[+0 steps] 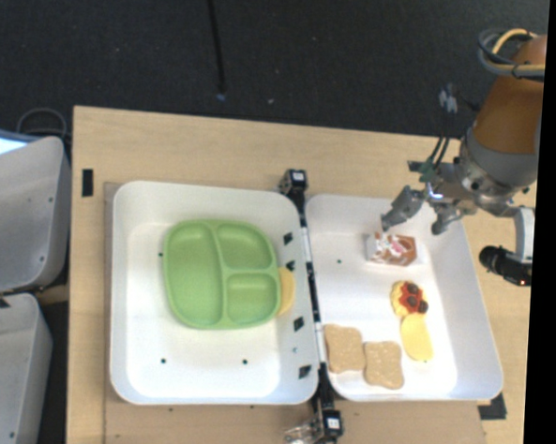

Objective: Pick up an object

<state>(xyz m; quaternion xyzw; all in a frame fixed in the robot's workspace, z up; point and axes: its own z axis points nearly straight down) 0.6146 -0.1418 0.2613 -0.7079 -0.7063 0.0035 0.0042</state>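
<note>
Camera view: gripper (419, 214) hangs spread and empty at two o'clock, just above the packet (393, 249) in the right bin (475, 303); an off-centre descent could nudge it away.

light wooden bench (87, 280), dark carpeted floor (270, 47) beyond, grey-white furniture (15, 219) at left edge

A robotics lab, by the look of it: a plywood counter (217, 138) carrying two white bins (138, 367) clipped side by side, a grey-and-orange robot arm (505, 118), and dark carpet (270, 38) beyond.
</note>
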